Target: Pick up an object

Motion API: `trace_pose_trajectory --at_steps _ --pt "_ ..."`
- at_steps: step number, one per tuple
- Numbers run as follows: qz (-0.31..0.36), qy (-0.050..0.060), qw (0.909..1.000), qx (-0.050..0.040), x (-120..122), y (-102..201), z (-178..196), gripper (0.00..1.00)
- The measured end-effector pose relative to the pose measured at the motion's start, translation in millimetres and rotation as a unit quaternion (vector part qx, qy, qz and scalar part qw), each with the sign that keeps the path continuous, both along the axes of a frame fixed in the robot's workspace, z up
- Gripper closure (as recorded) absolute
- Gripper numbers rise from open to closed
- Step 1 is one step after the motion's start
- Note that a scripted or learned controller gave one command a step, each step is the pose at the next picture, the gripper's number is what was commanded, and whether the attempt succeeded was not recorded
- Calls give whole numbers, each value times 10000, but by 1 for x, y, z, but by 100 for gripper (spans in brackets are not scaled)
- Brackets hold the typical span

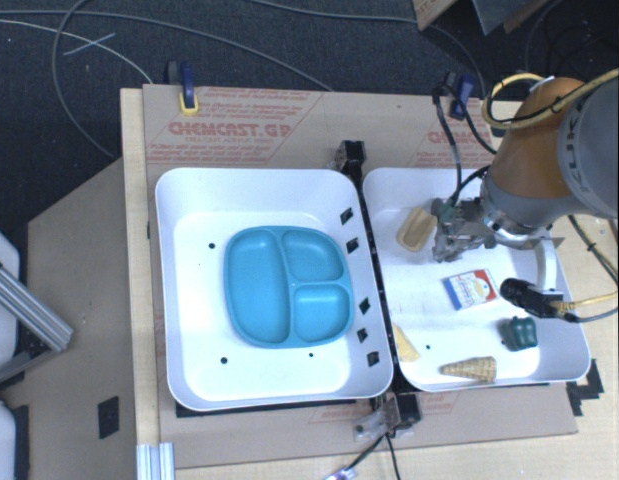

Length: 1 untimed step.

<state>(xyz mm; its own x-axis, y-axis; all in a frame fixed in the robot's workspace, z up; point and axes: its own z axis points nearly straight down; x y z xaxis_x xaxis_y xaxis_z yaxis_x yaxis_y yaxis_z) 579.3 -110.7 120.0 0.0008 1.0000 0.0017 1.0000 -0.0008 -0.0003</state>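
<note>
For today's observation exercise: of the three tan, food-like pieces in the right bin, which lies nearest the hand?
The rounded tan piece at the bin's upper left, beside the hand. The small wedge and the cone lie along the near edge.

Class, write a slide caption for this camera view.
Gripper low in the right bin beside a tan piece; blue divided plate in the left bin.

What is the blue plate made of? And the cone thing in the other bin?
The blue plate looks like smooth plastic: one even colour, soft sheen, rounded moulded compartments. The cone looks tan with a faint crisscross, like a waffle cone; probably a plastic toy, though that is hard to tell from here.
</note>
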Motion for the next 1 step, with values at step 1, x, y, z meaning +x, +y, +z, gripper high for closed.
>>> trace_pose_trajectory --at_steps 1 --pt "9 -31 10000 -13 7 -1 45 100"
